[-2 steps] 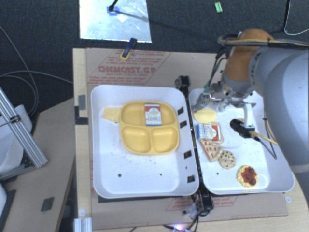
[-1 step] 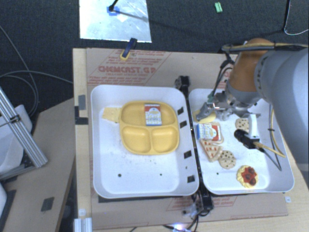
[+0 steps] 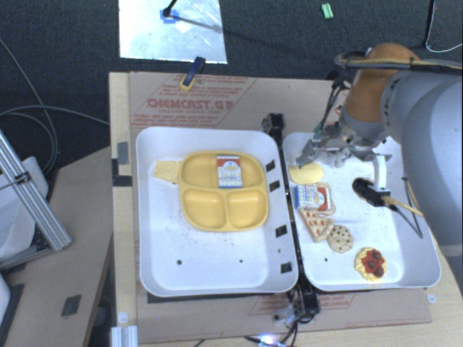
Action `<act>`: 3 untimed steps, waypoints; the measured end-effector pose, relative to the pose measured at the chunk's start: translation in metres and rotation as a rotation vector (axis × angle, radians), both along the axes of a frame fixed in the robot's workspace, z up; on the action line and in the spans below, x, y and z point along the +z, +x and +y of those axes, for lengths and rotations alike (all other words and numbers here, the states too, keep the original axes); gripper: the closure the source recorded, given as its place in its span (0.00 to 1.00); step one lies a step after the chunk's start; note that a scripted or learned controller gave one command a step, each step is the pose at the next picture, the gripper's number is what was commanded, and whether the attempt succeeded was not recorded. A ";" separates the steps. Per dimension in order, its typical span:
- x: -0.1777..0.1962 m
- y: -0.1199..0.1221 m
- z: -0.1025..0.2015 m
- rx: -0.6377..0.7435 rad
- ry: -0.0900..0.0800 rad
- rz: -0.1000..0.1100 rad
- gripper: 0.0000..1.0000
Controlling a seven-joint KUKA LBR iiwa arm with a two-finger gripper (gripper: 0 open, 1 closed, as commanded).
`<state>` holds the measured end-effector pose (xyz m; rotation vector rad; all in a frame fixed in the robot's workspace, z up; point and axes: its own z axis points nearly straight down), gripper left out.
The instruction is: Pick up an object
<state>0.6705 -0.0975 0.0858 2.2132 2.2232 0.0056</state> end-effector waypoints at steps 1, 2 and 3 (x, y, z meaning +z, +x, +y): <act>-0.001 -0.011 0.013 0.001 0.001 0.005 0.00; -0.001 -0.025 0.001 -0.004 0.000 0.006 0.00; 0.029 0.000 -0.010 0.000 -0.001 -0.001 0.00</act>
